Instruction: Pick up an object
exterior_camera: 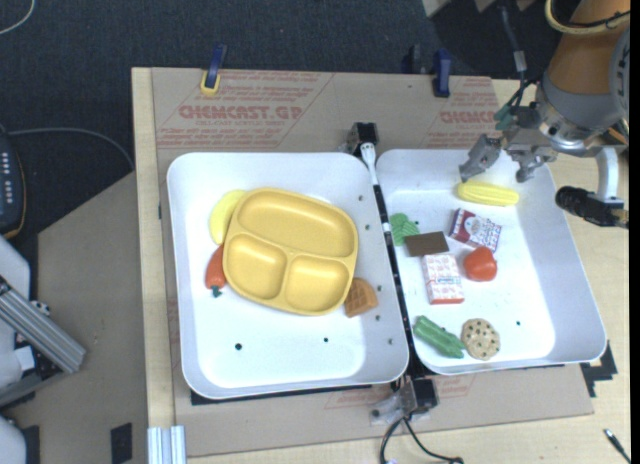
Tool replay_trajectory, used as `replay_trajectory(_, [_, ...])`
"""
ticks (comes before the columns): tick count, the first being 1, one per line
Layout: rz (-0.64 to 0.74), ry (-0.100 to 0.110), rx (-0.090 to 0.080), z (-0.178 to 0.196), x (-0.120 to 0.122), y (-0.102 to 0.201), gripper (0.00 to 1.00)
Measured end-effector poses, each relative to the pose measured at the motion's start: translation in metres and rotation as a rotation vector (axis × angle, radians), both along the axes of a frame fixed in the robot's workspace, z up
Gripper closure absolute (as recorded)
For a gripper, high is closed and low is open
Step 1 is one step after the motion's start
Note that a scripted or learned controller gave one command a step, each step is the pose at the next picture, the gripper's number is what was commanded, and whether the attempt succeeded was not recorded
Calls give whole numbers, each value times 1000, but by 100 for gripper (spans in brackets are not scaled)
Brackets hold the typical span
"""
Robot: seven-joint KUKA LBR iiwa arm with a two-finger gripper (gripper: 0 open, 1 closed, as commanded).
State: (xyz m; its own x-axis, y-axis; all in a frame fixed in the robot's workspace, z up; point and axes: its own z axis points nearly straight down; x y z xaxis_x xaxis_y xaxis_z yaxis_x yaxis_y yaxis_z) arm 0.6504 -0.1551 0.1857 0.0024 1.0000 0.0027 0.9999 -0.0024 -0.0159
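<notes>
White bins: two, side by side on a cardboard-coloured board (pixel 300 97) printed in red "CHEMCAST GP", readable on the left, partly cut off on the right. Two clamps at the board's far edge, one yellow (pixel 211 78), one blue (pixel 441 72).

Left bin (pixel 190 282): one yellow divided tray (pixel 290 250) with three compartments, one yellow piece (pixel 222 214) poking out at its upper left, one red-orange piece (pixel 215 270) at its left edge, one brown waffle-like piece (pixel 360 298) at its lower right.

Right bin (pixel 560 282), eight items: one yellow corn-like piece (pixel 487 193), one red-and-white carton (pixel 474 228) (print too small to read), one red tomato-like piece (pixel 481 264), one brown slab (pixel 426 244), one white box with red print (pixel 442 279) (unreadable), two green pieces (pixel 403 226) (pixel 439 336), one chocolate-chip cookie (pixel 481 338).

Gripper (pixel 508 157) sits over the right bin's far edge, fingers spread apart, nothing between them. It's just above the corn-like piece; contact unclear.
</notes>
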Motion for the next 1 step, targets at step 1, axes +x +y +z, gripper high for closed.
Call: replay_trajectory(1, [2, -16, -2, 10, 3, 0, 0])
